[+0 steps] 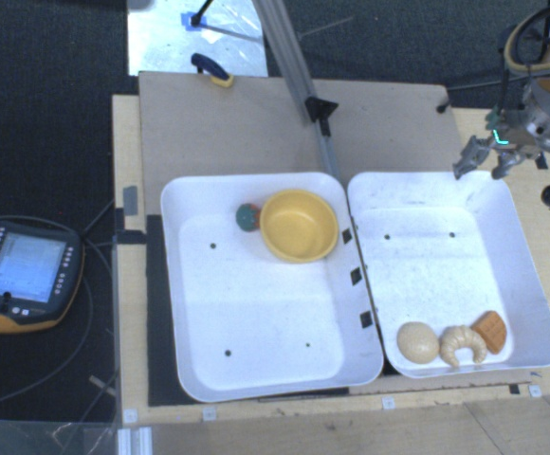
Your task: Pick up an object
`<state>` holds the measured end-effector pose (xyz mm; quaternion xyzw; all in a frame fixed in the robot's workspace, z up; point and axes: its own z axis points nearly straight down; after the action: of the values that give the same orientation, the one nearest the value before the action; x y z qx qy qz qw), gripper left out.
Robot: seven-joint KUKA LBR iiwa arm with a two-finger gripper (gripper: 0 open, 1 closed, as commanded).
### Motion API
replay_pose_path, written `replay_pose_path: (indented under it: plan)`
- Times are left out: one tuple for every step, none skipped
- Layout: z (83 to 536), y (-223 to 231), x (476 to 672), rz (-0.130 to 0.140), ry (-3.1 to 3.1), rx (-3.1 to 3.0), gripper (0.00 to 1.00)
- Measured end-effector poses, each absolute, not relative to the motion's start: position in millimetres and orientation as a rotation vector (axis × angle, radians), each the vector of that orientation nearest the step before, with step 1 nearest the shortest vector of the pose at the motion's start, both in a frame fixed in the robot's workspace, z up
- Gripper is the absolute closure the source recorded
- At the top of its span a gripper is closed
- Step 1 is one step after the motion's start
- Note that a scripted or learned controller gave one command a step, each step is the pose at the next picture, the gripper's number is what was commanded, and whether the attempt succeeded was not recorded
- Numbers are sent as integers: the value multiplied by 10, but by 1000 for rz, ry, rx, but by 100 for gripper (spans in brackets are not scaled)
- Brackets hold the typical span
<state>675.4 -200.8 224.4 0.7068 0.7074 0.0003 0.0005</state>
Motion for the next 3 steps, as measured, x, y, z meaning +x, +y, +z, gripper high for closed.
replay_pose_path:
  plan:
    - [2244,-2009,6754,1,2222,2220,0]
    - [1657,-2062,6690,-3,2223,2224,0]
    - [1152,-2032,6588,-2,2224,2223,0]
